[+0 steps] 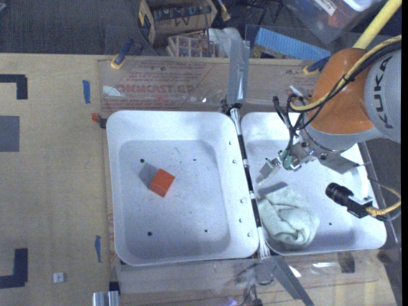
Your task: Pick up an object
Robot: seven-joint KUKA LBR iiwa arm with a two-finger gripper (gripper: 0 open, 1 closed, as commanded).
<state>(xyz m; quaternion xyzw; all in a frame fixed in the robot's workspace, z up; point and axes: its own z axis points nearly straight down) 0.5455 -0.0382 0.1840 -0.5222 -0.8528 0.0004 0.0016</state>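
A pale wooden bench (51, 190) is seen spreading leftward, marked with black tape corners (15, 85) and short blue tape strips (86, 91). Beyond its far edge, dark grey carpet (64, 14) is seen. A cardboard box (175, 11) and a blue pad (290, 43) are set on that floor, under even light.
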